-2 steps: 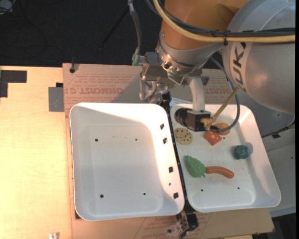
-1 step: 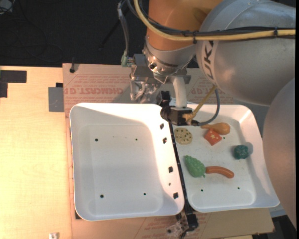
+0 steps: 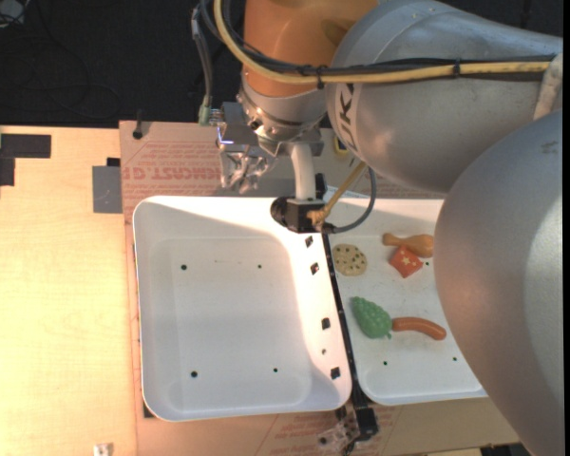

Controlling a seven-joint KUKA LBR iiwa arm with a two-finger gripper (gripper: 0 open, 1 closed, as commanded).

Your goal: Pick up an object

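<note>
My gripper [image 3: 243,172] hangs over the back edge of the left bin [image 3: 161,388], above the brown board behind it, with nothing visibly in it. The right bin [image 3: 427,383] holds a round speckled cookie [image 3: 349,259], a tan drumstick [image 3: 409,243], a small red piece [image 3: 406,264], a green leafy toy [image 3: 370,316] and an orange-red sausage [image 3: 421,328]. All of these lie well to the right of the gripper and nearer the front.
The grey arm with its orange band covers the top and right of the view and hides the far right part of the right bin. A pale wooden bench top [image 3: 47,302] lies to the left of the bins.
</note>
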